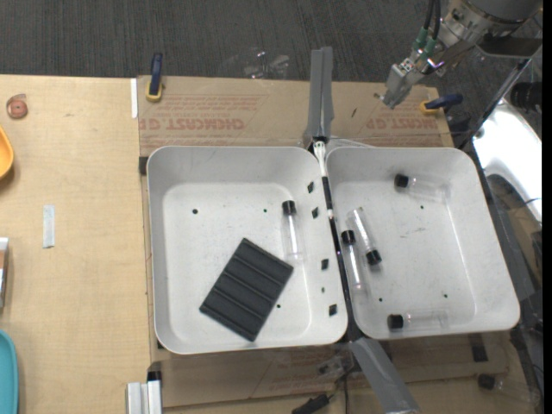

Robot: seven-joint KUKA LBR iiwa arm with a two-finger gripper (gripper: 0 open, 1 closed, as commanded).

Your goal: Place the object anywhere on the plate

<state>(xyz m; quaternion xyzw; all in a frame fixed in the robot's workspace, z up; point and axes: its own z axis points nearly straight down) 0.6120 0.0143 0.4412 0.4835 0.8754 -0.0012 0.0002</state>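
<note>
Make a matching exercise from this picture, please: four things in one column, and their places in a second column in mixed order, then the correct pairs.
Things:
1. dark ribbed plate
2. hand
3. blue clamp
4. pair of clear tubes with black caps

Places:
A. on the cardboard behind the left bin
B. up above the far edge of the right bin
C. flat on the floor of the left bin
D. in the right bin, near the divider

Pairs: 1-C, 2-B, 3-A, 4-D

One fixed camera looks down aslant on both bins (164, 231).
</note>
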